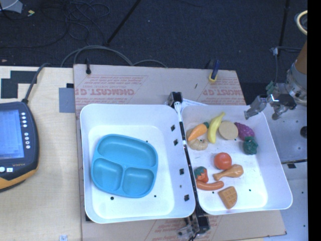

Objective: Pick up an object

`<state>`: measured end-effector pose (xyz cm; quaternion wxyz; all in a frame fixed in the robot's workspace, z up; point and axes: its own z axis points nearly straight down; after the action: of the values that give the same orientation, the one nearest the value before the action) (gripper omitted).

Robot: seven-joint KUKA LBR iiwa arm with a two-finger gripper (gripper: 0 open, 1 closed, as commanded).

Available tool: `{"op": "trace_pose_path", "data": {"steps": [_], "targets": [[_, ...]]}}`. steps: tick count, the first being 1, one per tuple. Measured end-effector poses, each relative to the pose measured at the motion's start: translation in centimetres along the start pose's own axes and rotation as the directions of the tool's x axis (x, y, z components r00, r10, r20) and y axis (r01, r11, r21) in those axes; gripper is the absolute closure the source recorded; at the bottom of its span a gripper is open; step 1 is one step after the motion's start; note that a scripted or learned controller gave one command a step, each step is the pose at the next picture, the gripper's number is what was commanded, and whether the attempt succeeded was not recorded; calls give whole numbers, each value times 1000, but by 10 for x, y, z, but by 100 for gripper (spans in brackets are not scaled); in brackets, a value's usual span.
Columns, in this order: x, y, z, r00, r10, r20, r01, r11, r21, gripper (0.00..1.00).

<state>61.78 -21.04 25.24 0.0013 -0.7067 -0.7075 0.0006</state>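
The arm enters at the upper right, its gripper (267,108) hanging with fingers spread apart just beyond the right bin's (281,185) far right corner.

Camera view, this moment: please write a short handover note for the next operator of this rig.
Gripper: fingers spread, holding nothing, above the right bin's far right corner.
Things: toy food lies in the right bin, with banana, tomato, drumstick and broccoli among it. A blue divided tray sits in the left bin.
Done: nothing picked.
Left: descend, grasp one object, lift.
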Motion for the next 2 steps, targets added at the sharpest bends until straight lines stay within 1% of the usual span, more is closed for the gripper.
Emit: {"op": "trace_pose_path", "data": {"steps": [1, 2], "targets": [[18, -49, -253, 1000, 0, 6, 0, 1000, -16, 0], [20, -47, -253, 1000, -6, 1, 6, 1000, 3, 100]]}}
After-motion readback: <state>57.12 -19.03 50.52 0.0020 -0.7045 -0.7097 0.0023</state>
